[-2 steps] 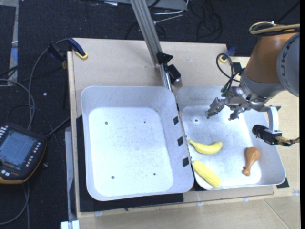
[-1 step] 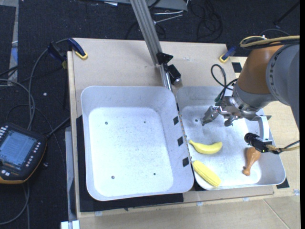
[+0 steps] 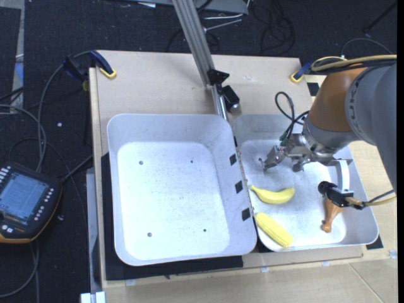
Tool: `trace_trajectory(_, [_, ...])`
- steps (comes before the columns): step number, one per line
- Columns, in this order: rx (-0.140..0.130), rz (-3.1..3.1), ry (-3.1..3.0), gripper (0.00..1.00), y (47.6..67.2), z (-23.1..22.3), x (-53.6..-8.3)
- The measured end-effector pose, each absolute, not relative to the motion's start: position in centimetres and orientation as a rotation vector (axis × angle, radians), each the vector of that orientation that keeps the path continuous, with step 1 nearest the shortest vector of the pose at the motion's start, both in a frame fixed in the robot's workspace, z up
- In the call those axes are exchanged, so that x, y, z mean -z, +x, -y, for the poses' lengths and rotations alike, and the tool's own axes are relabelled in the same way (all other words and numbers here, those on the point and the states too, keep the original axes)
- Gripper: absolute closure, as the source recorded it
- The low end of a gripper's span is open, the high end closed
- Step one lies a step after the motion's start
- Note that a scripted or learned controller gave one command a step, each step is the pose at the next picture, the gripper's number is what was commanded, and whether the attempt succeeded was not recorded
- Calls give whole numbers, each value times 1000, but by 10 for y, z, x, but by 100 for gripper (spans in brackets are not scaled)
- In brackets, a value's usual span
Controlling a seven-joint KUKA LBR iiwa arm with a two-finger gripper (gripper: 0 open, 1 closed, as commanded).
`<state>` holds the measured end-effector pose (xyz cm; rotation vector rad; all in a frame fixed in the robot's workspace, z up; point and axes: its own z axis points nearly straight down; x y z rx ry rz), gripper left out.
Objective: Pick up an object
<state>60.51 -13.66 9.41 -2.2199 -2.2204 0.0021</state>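
The grey arm (image 3: pixel 369 100) with its orange band reaches in from the right and bends down over the right bin (image 3: pixel 365 231). The claw (image 3: pixel 273 160) sits low over the far half of that bin, pointing toward the wall shared with the left bin (image 3: pixel 115 131). Whether the claw is apart or together cannot be told from this slanted view.

Three loose things lie in the right bin. A banana (image 3: pixel 273 195) rests on the bin floor on the near side of the claw, close to it but apart from it, curving with its ends turned up toward the claw. A second yellow piece (image 3: pixel 273 230), stubbier and lying at a slant, sits in the near left corner, just beside the banana and against the wall. Its exact kind is hard to make out. A brown wooden piece (image 3: pixel 328 218) lies near the right wall, well apart from both yellow things.

Both bins rest side by side on a pale wooden surface (image 3: pixel 158 74) with a yellow clamp (image 3: pixel 107 72) at its far left corner and another (image 3: pixel 298 76) at its far right. A slanted metal pole (image 3: pixel 192 30) comes down to the far end of the wall between the bins. On the dark floor at left lies a handheld control pad (image 3: pixel 22 201) among cables
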Motion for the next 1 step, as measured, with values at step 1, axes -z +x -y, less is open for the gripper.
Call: trace_trajectory(1, [0, 2222, -2222, 100, 606, 137, -106])
